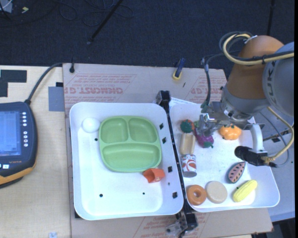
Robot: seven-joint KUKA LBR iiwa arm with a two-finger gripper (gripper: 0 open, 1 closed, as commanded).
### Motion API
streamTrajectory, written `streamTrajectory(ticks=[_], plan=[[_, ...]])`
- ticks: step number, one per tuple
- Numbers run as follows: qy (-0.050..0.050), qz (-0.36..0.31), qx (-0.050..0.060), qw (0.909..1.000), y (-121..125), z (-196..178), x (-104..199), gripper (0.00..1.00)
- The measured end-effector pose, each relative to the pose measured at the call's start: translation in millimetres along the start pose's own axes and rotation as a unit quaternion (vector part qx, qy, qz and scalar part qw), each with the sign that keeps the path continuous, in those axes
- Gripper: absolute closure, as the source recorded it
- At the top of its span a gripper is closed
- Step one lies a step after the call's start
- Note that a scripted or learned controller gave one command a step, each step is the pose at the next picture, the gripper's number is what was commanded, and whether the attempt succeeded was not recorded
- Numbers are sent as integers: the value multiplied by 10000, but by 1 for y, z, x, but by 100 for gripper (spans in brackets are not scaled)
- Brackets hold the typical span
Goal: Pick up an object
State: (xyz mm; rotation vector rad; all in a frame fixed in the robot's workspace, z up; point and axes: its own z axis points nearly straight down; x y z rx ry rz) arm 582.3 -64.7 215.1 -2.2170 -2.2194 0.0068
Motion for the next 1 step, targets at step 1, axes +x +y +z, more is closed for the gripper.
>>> streamTrajectory(ticks=[1], plan=[[2,0,-10,10000,9,-16,-1,100]])
